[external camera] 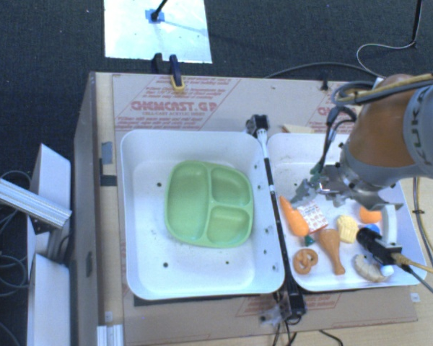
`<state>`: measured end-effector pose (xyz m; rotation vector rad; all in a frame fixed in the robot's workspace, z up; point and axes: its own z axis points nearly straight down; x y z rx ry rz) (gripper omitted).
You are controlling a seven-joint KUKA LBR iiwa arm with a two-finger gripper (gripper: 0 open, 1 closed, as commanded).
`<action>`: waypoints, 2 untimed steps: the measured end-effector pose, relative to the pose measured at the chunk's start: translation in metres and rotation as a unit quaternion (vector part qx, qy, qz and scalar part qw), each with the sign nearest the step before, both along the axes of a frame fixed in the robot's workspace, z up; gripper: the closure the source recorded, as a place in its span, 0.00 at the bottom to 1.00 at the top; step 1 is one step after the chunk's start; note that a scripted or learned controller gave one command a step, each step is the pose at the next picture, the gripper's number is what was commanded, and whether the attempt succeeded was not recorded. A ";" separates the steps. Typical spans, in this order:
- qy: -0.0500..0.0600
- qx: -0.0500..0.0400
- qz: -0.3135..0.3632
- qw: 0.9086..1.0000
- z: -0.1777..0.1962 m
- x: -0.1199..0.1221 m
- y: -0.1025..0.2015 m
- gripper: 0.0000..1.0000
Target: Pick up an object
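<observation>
Arm over the right bin, with its gripper low above the toy food.

The grey arm with the orange band reaches in from the right and ends above the middle of the right shallow white bin. Whether the claw is spread or pressed together cannot be told, and nothing can be seen pinched in it. The candidate objects lie along the near edge of this bin: an orange toy carrot beside the left wall, a small white packet with red print touching it, a tan toy drumstick, a brown pretzel-shaped toy near the front left corner, a yellow toy piece, and a pale bread-like toy toward the front right corner. The left shallow white bin carries a light green plastic divided plate at its centre.
</observation>
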<state>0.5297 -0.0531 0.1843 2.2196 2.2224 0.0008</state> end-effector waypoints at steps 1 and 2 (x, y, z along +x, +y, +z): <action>0.000 0.000 0.000 1.000 -0.100 -0.014 -0.034 0.00; -0.001 0.000 0.001 1.000 -0.100 0.037 -0.051 0.00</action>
